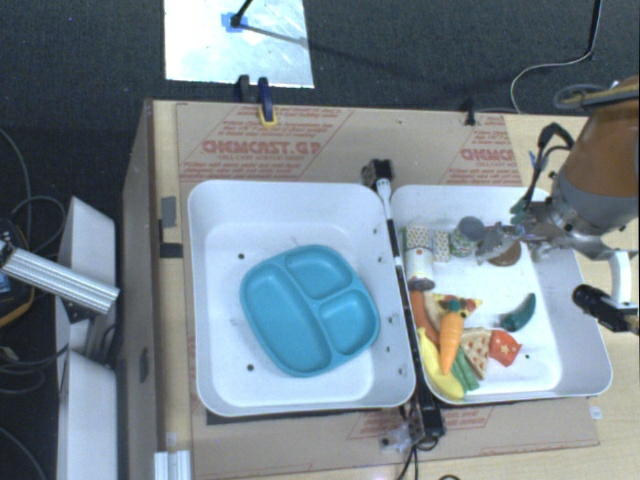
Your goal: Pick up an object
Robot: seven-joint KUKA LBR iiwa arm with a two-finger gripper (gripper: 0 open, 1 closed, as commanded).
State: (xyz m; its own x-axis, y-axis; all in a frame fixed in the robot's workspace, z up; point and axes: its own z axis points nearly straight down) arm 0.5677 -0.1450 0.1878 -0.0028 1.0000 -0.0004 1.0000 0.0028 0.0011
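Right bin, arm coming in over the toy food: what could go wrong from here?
1. The toy food is packed tight: carrot, banana and pizza slice touch, so a grasp may catch two or slip.
2. The gripper sits low near the cans at the right bin back edge and could knock them.

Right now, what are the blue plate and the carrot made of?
The blue plate looks like moulded plastic: one even light-blue colour, smooth, with rounded compartments pressed into it. The carrot in the right bin is probably a plastic or rubbery toy, since its orange is flat and bright with a tidy green top, though it is too small to be sure.
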